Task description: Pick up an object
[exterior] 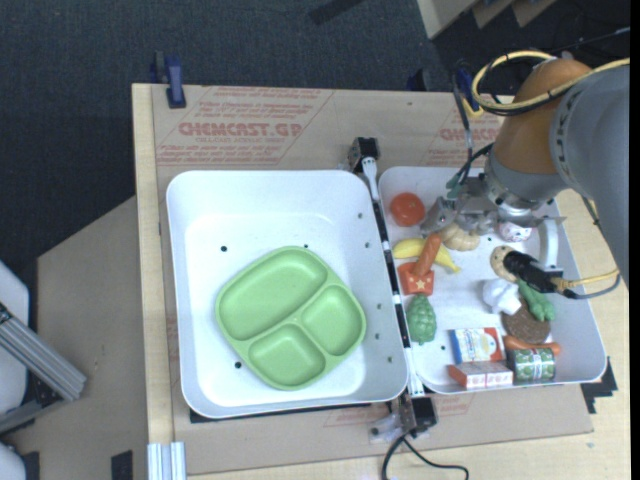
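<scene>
Hovering over the right bin [592, 353], the gripper [452, 220] nears a tomato [406, 208], finger state unclear

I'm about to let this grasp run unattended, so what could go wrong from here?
1. The hand is down in the right bin, where the carrot, banana and tomato lie packed together; it may nudge or catch more than one.
2. It is working near the divider between the bins, so a pushed toy could jam there.

Divided plate [290, 316] in left bin [200, 268], food items in right bin [590, 353]
</scene>
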Motion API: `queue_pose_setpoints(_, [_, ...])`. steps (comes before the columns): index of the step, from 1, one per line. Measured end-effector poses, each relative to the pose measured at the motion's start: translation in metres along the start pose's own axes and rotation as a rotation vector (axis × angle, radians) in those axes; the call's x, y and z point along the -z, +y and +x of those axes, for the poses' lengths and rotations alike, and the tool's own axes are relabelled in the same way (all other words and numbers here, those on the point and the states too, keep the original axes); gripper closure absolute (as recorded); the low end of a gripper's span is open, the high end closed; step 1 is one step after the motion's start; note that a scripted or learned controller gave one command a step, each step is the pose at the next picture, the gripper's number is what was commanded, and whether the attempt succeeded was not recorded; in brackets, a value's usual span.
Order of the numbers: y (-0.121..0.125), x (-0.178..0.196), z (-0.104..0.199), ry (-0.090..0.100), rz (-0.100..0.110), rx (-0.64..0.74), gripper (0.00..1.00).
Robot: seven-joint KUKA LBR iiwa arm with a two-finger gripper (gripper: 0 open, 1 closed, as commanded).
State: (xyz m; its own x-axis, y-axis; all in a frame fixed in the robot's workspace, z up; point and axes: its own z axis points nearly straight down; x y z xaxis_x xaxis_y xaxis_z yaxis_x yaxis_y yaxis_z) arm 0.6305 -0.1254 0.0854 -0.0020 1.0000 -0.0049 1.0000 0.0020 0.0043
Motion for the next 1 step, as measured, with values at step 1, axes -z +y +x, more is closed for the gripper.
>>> queue_pose_setpoints(1, [-0.0014, 0.0069, 0.0006, 0.004, 0.006, -0.002, 1.0])
